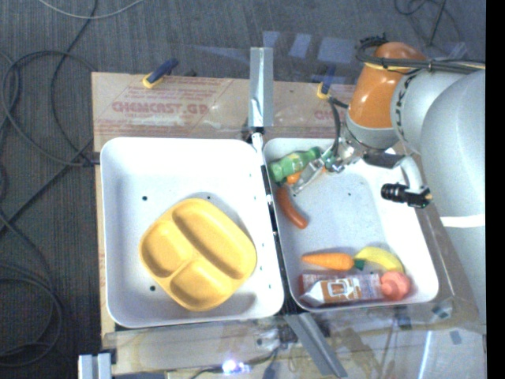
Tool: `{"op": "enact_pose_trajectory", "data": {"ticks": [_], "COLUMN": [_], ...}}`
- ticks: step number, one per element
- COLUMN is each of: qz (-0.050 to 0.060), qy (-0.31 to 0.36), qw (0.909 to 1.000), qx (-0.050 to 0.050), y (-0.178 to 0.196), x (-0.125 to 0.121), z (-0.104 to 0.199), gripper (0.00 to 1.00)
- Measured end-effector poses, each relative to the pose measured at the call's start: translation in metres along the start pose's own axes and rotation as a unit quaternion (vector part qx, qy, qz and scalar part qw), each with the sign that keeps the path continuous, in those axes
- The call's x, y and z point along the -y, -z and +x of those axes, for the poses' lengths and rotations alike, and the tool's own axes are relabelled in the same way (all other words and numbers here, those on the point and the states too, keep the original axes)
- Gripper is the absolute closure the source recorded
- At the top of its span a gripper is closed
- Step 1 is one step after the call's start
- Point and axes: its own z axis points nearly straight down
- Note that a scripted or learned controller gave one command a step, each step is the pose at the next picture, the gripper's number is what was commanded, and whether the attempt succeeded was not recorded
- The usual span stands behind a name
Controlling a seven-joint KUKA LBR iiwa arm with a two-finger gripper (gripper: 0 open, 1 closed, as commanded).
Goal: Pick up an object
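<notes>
From my console both bins look like smooth white plastic with a soft sheen: the left bin [118,235] and the right bin [359,204]. The yellow divided tray [199,253] at lower left reads as glossy moulded plastic. The green bottle [293,164], carrot [327,260], banana [379,257] and sausage [290,208] look like smooth plastic toys. The carton [341,289] looks like printed card. Behind, the board [173,109] appears as matt brown cardboard; the floor [158,22] is rough grey carpet. The arm [450,125] has a smooth, satin grey shell.
</notes>
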Motion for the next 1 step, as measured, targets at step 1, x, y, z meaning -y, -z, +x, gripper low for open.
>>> {"op": "enact_pose_trajectory", "data": {"ticks": [1], "qz": [-0.001], "qy": [0.005], "qw": [1.0000], "qx": [-0.005], "y": [-0.0009], "x": [0.0231], "z": [-0.0450], "gripper": [0.00]}}
